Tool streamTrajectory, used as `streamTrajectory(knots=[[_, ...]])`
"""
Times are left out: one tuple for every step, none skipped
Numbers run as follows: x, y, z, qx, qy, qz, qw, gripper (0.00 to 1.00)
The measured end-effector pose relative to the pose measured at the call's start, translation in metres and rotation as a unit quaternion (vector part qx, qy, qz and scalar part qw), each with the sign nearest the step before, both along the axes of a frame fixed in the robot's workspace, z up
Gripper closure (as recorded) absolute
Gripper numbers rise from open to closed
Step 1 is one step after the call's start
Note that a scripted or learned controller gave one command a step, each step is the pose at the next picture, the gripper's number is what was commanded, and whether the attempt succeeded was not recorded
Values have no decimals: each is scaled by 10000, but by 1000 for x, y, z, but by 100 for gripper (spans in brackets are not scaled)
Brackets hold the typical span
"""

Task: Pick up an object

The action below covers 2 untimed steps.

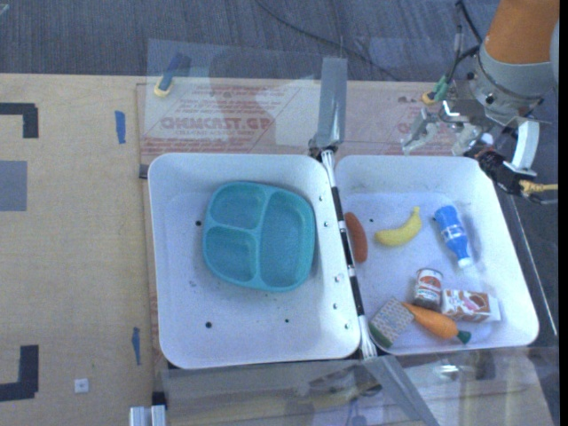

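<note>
Seven small items lie in the right bin [501, 211], among them a banana [399, 229] and blue bottle [453, 234], while the gripper [432, 124] hangs above that bin's far rim, its jaws spread apart, holding nothing.

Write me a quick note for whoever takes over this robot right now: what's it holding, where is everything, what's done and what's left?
Gripper: above the right bin's far rim, fingers spread, holding nothing.
Right bin: hot dog, banana, bottle, can, carton, carrot, sponge.
Left bin: teal tray.
Done: nothing picked yet.
Left: descend, grasp one object, lift it.
</note>
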State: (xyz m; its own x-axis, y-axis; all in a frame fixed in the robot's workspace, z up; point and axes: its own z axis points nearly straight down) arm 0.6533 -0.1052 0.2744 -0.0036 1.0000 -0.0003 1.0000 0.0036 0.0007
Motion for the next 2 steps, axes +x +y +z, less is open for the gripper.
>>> streamTrajectory(knots=[[-14, -22, -184, -4, -20, 615, 9981, 0], [-59, -54, -187, 6, -20, -6, 10000, 0]])
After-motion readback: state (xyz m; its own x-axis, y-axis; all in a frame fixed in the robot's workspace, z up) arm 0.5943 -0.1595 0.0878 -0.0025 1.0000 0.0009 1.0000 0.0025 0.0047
